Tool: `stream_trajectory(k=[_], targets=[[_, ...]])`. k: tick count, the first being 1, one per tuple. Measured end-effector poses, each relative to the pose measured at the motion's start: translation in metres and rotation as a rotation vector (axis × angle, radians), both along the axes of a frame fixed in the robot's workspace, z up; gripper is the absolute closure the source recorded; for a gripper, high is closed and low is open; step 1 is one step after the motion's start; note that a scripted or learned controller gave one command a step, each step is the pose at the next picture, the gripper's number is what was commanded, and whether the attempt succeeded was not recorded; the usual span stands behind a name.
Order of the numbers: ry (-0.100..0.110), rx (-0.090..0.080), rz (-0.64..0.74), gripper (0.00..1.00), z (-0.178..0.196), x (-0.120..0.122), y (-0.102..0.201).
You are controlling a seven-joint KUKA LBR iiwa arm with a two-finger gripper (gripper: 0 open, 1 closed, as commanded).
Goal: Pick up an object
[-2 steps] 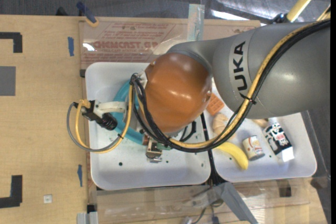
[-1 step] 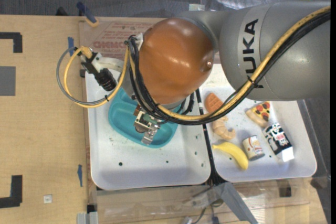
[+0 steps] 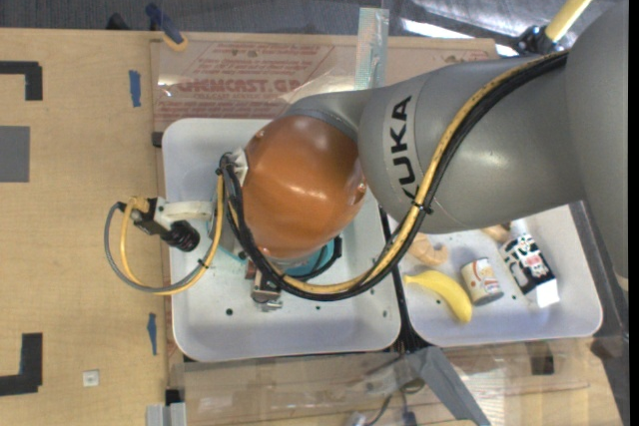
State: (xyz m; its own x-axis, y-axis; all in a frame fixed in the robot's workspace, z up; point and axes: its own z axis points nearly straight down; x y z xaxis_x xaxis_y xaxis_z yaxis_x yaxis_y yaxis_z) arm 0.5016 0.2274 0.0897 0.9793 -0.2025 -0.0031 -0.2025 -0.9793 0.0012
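The grey arm with its orange band reaches from the right over the left bin and covers most of it. My gripper pokes out below the orange band, low over the bin floor; its tip is small and dark. A teal object peeks out from under the wrist, mostly hidden. In the right bin lie a yellow banana, a small can and a black and white carton.
A yellow cable loop and a black and white fitting hang off the left bin's left wall over the wooden bench. A pale object lies beside the banana. A clear plastic sheet lies behind the bins.
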Motion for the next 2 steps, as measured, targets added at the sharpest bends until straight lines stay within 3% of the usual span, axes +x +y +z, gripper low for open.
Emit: stream_trajectory(k=[1, 2], targets=[[-0.001, 0.005, -0.366, 1.00, 0.155, 0.028, -0.001], [-0.005, 0.007, -0.519, 1.00, 0.008, 0.032, 0.002]])
